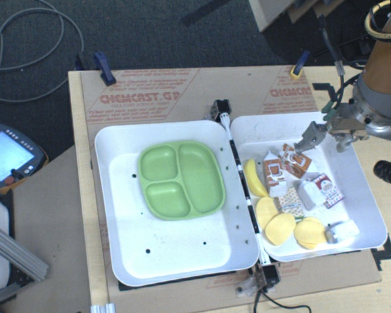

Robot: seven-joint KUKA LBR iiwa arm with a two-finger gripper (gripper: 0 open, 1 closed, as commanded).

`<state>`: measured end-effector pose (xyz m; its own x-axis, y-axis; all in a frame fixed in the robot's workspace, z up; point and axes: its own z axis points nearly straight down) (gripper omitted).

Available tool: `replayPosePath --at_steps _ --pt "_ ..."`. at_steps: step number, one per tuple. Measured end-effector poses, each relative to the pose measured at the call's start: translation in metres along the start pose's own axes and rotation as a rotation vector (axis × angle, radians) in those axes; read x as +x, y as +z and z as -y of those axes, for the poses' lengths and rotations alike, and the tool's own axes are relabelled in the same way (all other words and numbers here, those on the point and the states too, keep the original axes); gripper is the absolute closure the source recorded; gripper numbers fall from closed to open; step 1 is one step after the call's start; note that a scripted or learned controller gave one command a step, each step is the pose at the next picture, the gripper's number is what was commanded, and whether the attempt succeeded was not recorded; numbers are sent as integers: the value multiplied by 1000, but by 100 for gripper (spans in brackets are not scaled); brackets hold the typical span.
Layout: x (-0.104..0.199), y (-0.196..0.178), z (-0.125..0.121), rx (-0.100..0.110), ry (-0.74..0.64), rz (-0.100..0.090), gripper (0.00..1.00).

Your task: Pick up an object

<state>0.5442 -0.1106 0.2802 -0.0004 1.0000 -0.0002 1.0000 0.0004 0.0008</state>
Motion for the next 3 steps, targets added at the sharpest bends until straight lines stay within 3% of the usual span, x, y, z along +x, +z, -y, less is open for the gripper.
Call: replayPosePath --at_steps 1,2,3 --pt "15 89 -14 3 0 -1 0" --pt "5 183 -25 -1 1 0 0" --pt "5 173 -26 -3 1 1 100"
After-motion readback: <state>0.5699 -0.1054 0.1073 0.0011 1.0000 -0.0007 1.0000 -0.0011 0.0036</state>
